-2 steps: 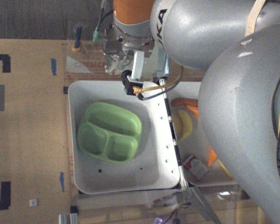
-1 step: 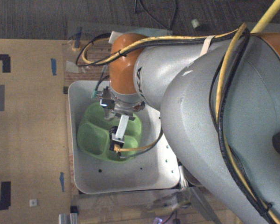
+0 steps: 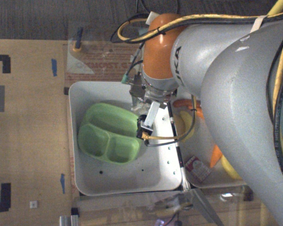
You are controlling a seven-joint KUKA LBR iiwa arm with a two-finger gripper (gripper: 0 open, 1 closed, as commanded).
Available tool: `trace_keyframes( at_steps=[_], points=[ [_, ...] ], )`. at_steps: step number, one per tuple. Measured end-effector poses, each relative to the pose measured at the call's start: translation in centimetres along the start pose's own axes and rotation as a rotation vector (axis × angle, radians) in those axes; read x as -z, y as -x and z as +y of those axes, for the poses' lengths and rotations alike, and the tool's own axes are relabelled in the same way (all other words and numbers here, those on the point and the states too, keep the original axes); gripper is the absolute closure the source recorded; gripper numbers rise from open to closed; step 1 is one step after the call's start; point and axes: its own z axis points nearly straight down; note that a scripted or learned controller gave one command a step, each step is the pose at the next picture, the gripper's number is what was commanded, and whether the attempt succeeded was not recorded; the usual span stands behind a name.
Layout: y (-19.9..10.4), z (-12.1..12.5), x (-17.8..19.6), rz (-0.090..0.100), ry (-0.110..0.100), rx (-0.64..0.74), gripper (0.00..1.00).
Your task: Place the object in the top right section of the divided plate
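Camera view is showing the green divided plate lying in the left bin, its long axis running left-right and dipping slightly rightward, large section uppermost. The gripper is hovering over its upper right edge; its grip cannot be told.

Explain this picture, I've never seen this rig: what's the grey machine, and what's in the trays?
This is one camera fixed above the bench, looking down at a slant. The big grey shape is a robot arm with an orange band, reaching in from the right. Its gripper hangs at the right edge of a green divided plate, which lies in the left white bin. The right bin, mostly covered by the arm, holds a red-and-white packet and an orange item. Whether anything is held cannot be seen.
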Motion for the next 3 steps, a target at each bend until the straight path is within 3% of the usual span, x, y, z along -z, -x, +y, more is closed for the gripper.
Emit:
trace_keyframes(
  at_steps=[1,2,3],
  points=[
    [4.4,-1.2,10.5,-0.001,-0.001,-0.124,1.00],
    [3.4,0.1,25.5,0.000,0.002,0.114,1.00],
    [2.6,1.7,26.6,0.000,0.003,-0.129,1.00]
  ],
)
